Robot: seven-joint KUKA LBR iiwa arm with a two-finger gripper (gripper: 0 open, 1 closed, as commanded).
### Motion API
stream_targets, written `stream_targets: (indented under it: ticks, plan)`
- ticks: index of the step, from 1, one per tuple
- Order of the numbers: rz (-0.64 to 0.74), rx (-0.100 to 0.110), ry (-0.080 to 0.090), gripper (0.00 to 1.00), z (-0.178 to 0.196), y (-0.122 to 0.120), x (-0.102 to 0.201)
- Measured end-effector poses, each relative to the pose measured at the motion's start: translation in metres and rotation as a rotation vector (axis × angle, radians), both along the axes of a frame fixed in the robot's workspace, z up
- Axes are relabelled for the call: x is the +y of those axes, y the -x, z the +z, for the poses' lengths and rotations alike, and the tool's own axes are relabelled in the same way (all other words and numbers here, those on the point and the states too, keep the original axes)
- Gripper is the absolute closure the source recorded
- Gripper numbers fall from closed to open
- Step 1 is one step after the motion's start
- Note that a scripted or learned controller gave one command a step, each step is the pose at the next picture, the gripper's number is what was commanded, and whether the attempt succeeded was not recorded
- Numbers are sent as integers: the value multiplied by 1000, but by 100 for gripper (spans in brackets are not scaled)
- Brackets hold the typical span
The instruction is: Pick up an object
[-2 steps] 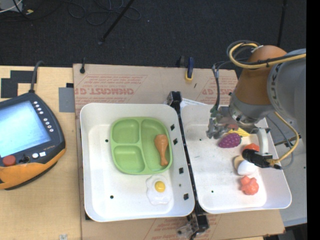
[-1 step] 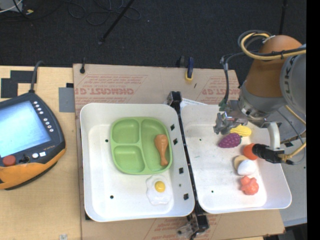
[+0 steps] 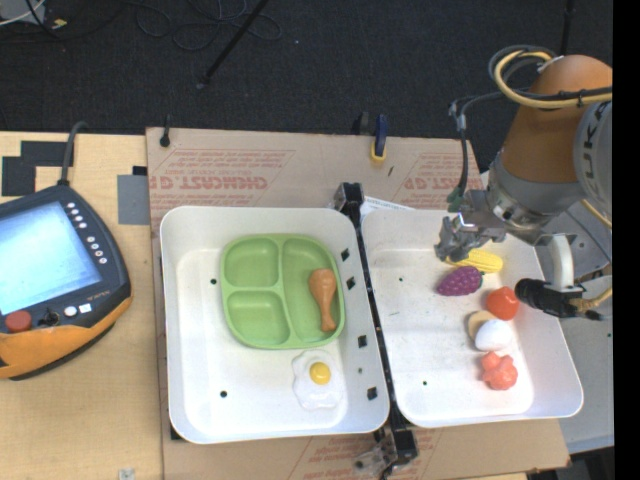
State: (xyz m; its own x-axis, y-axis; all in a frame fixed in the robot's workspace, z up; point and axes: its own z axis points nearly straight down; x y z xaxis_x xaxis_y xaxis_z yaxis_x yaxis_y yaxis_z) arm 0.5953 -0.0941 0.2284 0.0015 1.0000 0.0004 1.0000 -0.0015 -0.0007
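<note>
Whether the jaws are parted or closed cannot be told, since the gripper is seen from above as a dark metal cluster with nothing visible between its tips. It is held over the right bin, near that bin's far edge, and it is carried by the grey arm with its orange band, which reaches in from the right.

Just right of the jaws and slightly nearer the camera, a yellow corn cob is seen. Just below the jaws, purple grapes lie on the bin floor, touching or nearly touching the corn. Further out to the lower right, a red tomato is found, and beyond it a white egg beside a tan piece whose kind cannot be made out. Nearest the bin's front edge a pink-red strawberry is placed.

Left of the jaws, past the black divider, the left bin is set. A green tray with three compartments is held in it, and a drumstick lies in the tray's right compartment. A fried egg rests on the bin floor just in front of the tray.

Far to the left, on the bench, a pendant with a lit screen is seen.
</note>
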Motion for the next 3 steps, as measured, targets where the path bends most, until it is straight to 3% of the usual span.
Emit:
stream_targets:
  ticks: [1,3]
  plan:
    - [2,6,-1,100,-11,29,40]
    - [3,6,-1,100,4,79,126]
